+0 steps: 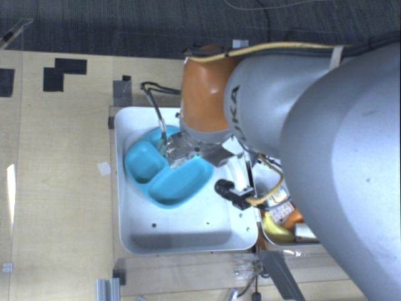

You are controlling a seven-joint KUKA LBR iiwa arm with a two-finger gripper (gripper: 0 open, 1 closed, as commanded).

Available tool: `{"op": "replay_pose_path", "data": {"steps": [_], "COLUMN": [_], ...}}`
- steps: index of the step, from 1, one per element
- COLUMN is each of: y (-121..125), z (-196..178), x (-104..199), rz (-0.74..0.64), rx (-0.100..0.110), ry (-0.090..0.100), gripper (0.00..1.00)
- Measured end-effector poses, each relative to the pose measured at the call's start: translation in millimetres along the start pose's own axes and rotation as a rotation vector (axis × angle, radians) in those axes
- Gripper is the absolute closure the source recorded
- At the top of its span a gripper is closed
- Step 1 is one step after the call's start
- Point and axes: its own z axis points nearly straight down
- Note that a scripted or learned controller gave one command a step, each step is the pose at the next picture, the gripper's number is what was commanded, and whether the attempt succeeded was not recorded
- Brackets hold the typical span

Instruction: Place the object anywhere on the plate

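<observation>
A blue plate (164,171) with two compartments lies in the left white bin (188,234), toward its upper left. My gripper (177,152) hangs from the orange-banded wrist (203,96) right over the plate's middle ridge, and the wrist hides most of it. I see no object between the gripper and the plate. In the right bin, mostly under the arm, lie a yellow banana-like object (277,228) and an orange object (292,216).
The big grey arm (326,143) covers most of the right bin. A black part on the wrist (230,192) juts over the left bin's right side. Cables (154,102) loop by the wrist. A pale block (305,232) lies by the banana.
</observation>
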Motion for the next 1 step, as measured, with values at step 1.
{"op": "replay_pose_path", "data": {"steps": [1], "y": [24.5], "z": [-21.7], "x": [-10.4], "rz": [0.086], "rx": [-0.001], "ry": [-0.001], "gripper": [1.00]}}
